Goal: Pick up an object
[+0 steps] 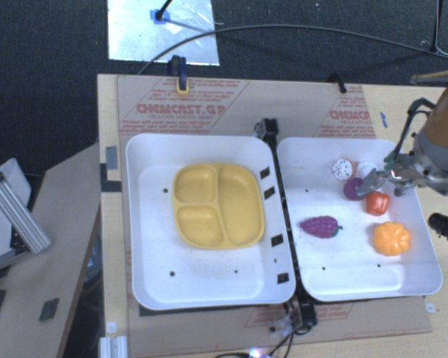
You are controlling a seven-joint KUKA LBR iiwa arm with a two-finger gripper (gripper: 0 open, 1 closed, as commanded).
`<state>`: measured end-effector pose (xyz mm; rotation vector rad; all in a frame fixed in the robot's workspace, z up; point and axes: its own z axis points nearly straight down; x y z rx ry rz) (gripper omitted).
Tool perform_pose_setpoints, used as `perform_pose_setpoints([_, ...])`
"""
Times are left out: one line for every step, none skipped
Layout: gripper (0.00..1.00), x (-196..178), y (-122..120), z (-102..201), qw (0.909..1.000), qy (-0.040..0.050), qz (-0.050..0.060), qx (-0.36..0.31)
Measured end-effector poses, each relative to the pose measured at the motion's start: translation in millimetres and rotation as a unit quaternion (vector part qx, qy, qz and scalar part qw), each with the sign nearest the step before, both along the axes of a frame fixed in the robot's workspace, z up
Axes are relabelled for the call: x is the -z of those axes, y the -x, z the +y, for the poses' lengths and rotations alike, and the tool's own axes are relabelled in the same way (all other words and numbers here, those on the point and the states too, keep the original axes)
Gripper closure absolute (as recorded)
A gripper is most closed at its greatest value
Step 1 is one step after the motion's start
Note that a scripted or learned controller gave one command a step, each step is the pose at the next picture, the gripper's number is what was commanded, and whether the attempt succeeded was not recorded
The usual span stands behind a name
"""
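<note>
The end effector [375, 179] hangs low in the right bin [358, 286], perhaps touching the small purple piece [352, 190] just left of it; whether it is apart or together, I cannot tell. The red pepper [378, 203] sits directly beneath, the orange pumpkin [390, 239] farther below, with open floor leftward

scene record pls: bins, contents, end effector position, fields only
left bin: holds a yellow divided plate, three compartments, near centre
right bin: holds five small items
item 1: white spotted ball, far side
item 2: purple round piece, next to the end effector
item 3: red piece, just below the end effector
item 4: purple grape cluster, mid bin
item 5: orange pumpkin, near right wall
end effector: low over the right bin's right part, above items 2 and 3
grasp: cannot tell
</note>
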<state>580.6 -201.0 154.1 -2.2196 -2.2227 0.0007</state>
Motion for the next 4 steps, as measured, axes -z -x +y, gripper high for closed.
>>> perform_pose_setpoints([0.00,36,-8,-1,1.0000,0.0040,-0.007,-0.001])
perform_pose_setpoints([0.00,70,-10,-1,1.0000,0.0003,-0.001,-0.001])
perform_pose_setpoints([1.00,58,-10,-1,1.0000,0.0008,-0.003,-0.001])
perform_pose_setpoints([1.00,-5,-18,3,1.0000,0.0012,-0.005,-0.002])
